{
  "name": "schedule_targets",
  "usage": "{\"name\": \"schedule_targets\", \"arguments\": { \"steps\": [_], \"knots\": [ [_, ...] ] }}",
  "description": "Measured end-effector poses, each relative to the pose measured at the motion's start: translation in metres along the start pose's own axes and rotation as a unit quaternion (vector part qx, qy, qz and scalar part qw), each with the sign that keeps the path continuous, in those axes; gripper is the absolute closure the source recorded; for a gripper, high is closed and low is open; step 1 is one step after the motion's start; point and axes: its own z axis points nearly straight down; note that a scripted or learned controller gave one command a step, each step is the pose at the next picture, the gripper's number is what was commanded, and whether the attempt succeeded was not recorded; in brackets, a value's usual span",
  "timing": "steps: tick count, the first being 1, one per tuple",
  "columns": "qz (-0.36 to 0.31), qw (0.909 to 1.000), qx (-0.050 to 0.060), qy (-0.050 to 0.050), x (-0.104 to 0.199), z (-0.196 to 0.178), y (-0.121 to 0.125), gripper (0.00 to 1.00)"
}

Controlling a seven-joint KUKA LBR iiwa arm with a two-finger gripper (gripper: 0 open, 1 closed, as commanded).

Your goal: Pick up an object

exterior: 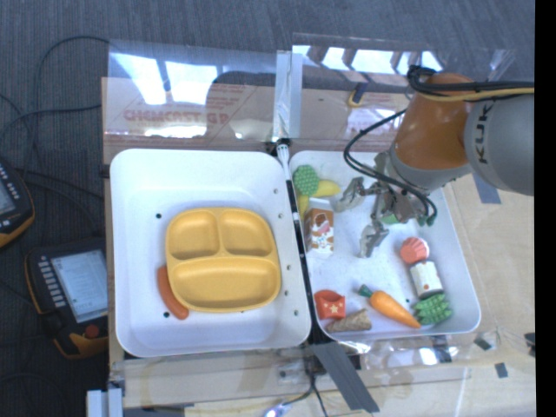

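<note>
One fixed overhead camera, slanted down on both white bins (122,259), arm (486,137) from right.

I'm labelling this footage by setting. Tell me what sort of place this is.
Probably a robotics lab's pick-and-place test bench. A grey robot arm reaches over the right white bin of toy food, such as a carrot. A handheld control pendant lies on the carpet alongside.

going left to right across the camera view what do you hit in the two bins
sausage → yellow tray → carton → gripper → carrot → bottle
</note>
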Motion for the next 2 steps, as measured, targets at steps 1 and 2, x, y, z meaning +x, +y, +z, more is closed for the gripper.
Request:
{"name": "schedule_targets", "arguments": {
  "steps": [1,2],
  "knots": [
    [-0.035,0.9994,0.001,0.002,0.085,-0.043,-0.056,0.0],
    [-0.016,0.9999,0.002,-0.003,0.083,0.003,-0.043,0.0]
  ]
}}
